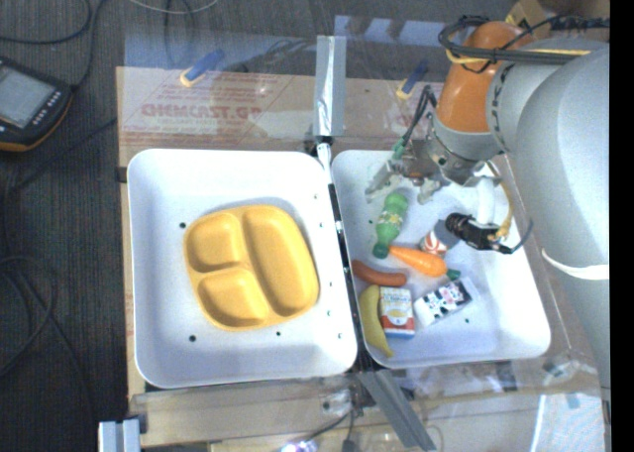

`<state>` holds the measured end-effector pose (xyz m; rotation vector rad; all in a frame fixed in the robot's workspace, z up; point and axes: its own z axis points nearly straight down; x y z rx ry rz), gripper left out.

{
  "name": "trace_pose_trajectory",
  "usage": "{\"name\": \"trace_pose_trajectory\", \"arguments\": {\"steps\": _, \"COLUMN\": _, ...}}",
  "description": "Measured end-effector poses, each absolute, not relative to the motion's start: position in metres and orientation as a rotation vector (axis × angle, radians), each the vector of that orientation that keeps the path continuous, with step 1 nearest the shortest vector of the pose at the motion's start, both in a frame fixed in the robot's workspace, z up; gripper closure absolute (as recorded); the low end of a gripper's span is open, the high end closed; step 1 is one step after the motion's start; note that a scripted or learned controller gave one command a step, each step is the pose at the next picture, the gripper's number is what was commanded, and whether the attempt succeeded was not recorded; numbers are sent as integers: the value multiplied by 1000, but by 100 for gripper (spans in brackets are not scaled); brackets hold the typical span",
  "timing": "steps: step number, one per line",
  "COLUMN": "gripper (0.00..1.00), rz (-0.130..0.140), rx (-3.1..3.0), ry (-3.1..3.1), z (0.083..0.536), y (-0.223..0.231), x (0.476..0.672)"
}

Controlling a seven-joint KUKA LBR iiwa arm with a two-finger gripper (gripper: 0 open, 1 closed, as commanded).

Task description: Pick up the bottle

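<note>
A green bottle (389,222) lies in the right bin (515,331), near its left wall, running from upper right to lower left. My gripper (405,185) hangs at the bottle's upper end with its two grey fingers (380,182) spread wide, so it is open. The bottle's top sits just below the gap between the fingers, and nothing is held. The orange band of the arm (466,103) rises behind the gripper.
Beside the bottle lie an orange carrot (418,261), a red sausage (379,274), a banana (370,321), a small juice box (396,311) and a black-and-white carton (441,303). The left bin (158,341) holds a yellow divided tray (253,264).
</note>
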<state>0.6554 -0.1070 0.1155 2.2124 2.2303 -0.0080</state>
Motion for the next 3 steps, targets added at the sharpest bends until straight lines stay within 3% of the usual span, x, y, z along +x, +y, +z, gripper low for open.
{"name": "trace_pose_trajectory", "arguments": {"steps": 1, "gripper": 0, "rz": 6, "rx": 1922, "ry": 2468, "z": 91, "y": -96, "x": 634}}
{"name": "trace_pose_trajectory", "arguments": {"steps": 2, "gripper": 100, "rz": 15, "rx": 1922, "ry": 2467, "z": 102, "y": -95, "x": 635}}
{"name": "trace_pose_trajectory", "arguments": {"steps": 3, "gripper": 100, "rz": 0, "rx": 1758, "ry": 2602, "z": 288, "y": -76, "x": 661}}
